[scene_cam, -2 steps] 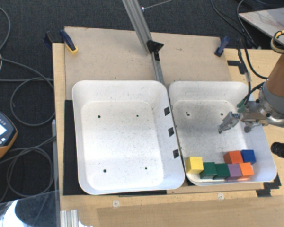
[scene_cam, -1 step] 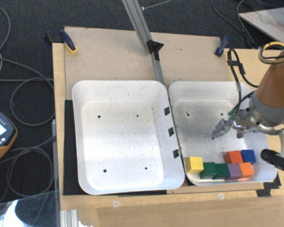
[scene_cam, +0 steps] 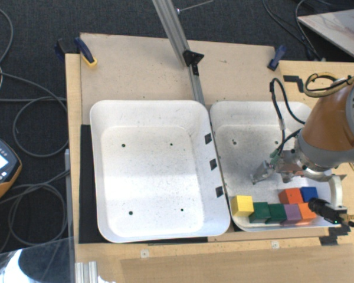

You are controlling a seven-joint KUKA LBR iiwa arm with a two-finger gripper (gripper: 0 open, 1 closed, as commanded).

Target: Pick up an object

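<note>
Several small blocks lie along the front edge of the right bin (scene_cam: 242, 122): a yellow block (scene_cam: 243, 204), two green blocks (scene_cam: 268, 211), a purple block (scene_cam: 293, 213) and an orange block (scene_cam: 307, 212). Just behind them sit a red block (scene_cam: 292, 195) and a blue block (scene_cam: 309, 193). My gripper (scene_cam: 261, 174) hangs low over the bin floor, a little behind and left of the red block and above the yellow and green ones. I see no block in it.
The left bin (scene_cam: 147, 170) sits beside the right one, with a raised shared rim between them. A grey metal pole (scene_cam: 176, 28) slants up from the back of the bench. Blue clamps (scene_cam: 85, 52) hold the board's far corners.
</note>
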